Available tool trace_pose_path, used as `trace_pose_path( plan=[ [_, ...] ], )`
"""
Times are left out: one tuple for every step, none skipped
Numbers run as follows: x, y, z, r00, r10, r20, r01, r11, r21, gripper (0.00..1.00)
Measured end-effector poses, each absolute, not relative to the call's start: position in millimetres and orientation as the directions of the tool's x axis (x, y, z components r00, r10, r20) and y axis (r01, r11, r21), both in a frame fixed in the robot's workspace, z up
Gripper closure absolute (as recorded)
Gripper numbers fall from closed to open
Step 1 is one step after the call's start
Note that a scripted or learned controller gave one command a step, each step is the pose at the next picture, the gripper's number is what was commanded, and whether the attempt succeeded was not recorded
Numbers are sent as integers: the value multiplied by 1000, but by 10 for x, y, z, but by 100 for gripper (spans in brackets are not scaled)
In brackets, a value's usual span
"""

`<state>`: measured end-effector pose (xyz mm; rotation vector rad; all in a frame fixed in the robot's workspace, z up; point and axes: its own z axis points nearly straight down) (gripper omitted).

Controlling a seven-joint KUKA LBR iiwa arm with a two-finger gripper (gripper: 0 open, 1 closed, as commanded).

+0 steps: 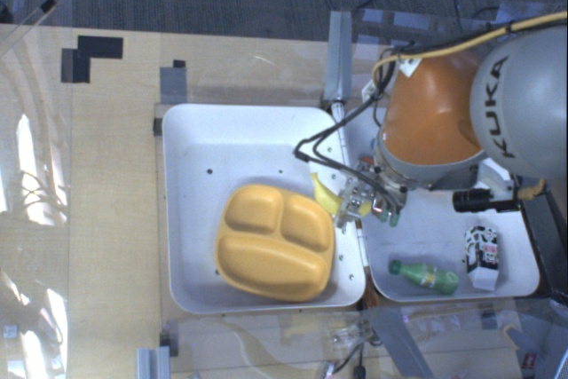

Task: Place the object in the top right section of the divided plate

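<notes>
A yellow divided plate (275, 241) lies in the left bin (195, 191), towards its front right. It has two small sections at the back and one wide section at the front. A small yellow banana-shaped object (323, 192) hangs just beyond the plate's top right section, close to the wall between the bins. My gripper (355, 207) points down over that wall and is shut on the object's right end. The orange wrist band hides the upper part of the gripper.
In the right bin (524, 284), a green bottle (424, 275) lies on its side near the front. A small black-and-white carton (482, 255) stands to its right. Black cables run from the wrist across the left bin's back right corner.
</notes>
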<state>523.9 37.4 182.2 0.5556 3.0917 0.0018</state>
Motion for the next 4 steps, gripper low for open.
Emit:
trace_pose_path(
  plan=[
    [5239, 373, 1822, -937, 349, 0, 349, 937, 1, 0],
    [5769, -165, 2373, -780, 625, -2, 625, 780, 2, 0],
    [5791, -151, 2456, -784, 620, -4, 620, 784, 3, 100],
    [5669, -160, 2010, -507, 862, 1, 862, 507, -1, 100]
  ],
)
